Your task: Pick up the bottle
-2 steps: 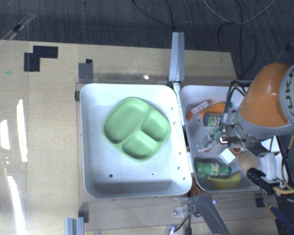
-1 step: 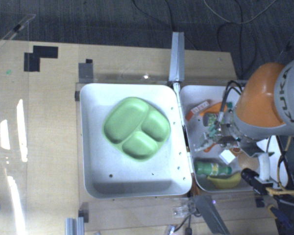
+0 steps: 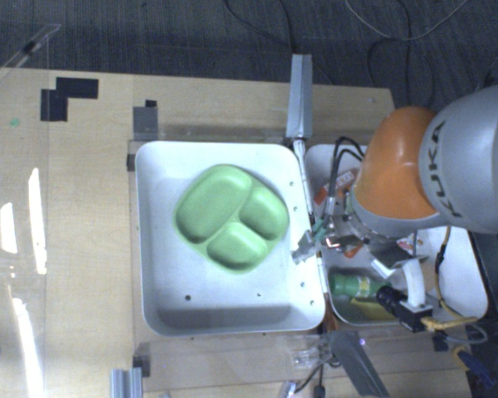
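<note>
The hand (image 3: 330, 240) hangs over the right bin (image 3: 469, 293), a green bottle (image 3: 353, 286) lying near it; whether it is open cannot be told. A green dish (image 3: 232, 215) sits in the left bin (image 3: 153, 247).

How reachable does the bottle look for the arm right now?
Probably yes. The bottle lies on its side in the right bin, close beside the gripper, with nothing seen on top of it. It sits near a corner of the bin, so the walls may crowd a grasp.
</note>
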{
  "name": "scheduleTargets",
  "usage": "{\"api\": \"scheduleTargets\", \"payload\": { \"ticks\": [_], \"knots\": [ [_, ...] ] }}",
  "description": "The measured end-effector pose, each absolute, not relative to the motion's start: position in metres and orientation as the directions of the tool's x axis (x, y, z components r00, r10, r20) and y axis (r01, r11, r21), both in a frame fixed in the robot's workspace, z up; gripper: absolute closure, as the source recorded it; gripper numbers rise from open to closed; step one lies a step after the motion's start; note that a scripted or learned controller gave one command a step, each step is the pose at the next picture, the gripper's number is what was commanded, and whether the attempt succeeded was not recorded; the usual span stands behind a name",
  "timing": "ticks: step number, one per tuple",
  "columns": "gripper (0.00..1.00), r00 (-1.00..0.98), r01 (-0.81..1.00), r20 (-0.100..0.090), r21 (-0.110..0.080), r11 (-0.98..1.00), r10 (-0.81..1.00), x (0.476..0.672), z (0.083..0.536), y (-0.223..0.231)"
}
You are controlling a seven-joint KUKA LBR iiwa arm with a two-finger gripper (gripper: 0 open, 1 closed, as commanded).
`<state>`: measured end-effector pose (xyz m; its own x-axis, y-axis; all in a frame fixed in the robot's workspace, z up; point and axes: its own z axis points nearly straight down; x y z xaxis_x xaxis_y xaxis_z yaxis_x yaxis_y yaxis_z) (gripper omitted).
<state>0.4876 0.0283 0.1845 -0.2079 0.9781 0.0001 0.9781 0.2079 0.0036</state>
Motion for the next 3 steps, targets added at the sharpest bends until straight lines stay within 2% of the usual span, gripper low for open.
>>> {"api": "scheduleTargets", "payload": {
  "ticks": [1, 2, 3],
  "knots": [
    [0.00, -0.196, 0.981, 0.000, 0.005, 0.196, 0.981, 0.488, 0.185, -0.002],
    [0.00, -0.418, 0.908, -0.002, 0.005, 0.418, 0.908, 0.514, 0.267, 0.029],
    [0.00, -0.570, 0.822, -0.002, 0.004, 0.570, 0.822, 0.488, 0.184, -0.018]
  ]
}}
